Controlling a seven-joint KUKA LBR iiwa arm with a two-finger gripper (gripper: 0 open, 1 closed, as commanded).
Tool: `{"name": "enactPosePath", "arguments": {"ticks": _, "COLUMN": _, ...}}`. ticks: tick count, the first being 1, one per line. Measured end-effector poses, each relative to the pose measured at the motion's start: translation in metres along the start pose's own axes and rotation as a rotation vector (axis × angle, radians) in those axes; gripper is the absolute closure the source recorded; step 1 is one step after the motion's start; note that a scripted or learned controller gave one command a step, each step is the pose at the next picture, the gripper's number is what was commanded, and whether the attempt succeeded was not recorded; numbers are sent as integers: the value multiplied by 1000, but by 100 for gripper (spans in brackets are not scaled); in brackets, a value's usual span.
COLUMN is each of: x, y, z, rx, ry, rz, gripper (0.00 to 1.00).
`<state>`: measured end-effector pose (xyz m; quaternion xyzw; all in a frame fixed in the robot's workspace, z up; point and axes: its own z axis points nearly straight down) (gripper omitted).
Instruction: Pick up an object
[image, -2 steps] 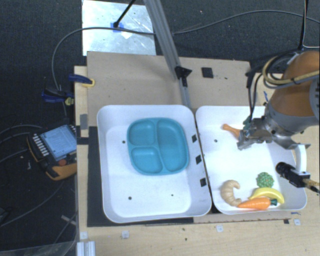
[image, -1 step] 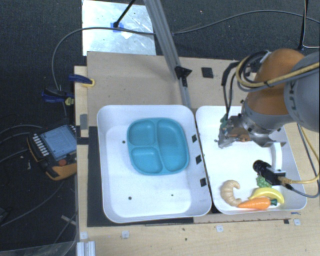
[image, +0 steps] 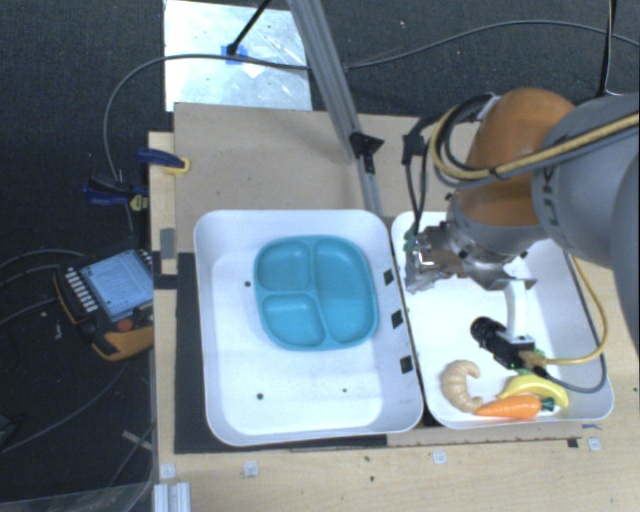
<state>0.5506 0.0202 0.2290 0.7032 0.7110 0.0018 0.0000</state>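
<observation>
**Figure.** Slanted overhead view of the tabletop (image: 260, 150) and its two white bins. My tool (image: 418, 262) hangs over the far left part of the right bin (image: 440, 320), close to the wall it shares with the left bin (image: 215, 300). Nothing is visible in its grasp. Whether it is released or clenched I cannot tell, as my own wrist and arm (image: 560, 170) cover it from above.

The candidates for picking lie together in the near corner of the right bin, well apart from my tool:
- **(a)** a pale tan croissant (image: 460, 384), curled into a crescent and lying flat.
- **(b)** an orange carrot (image: 512, 406) with a small green end, lying lengthwise along the near wall.
- **(c)** a yellow banana (image: 540, 388), just behind the carrot and apparently touching it.

The croissant has bare bin floor on its far and left sides. I therefore judge it the easiest to approach without disturbing its neighbours.

The left bin holds a blue plate (image: 315, 292) with three compartments, lying flat near the bin's middle. I judge it too broad and flat to be a first choice for my tool.
</observation>
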Motion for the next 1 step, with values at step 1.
{"name": "enactPosePath", "arguments": {"ticks": 1, "x": 50, "y": -5, "z": -6, "rx": 1, "ry": 0, "rz": 0, "gripper": 100}}
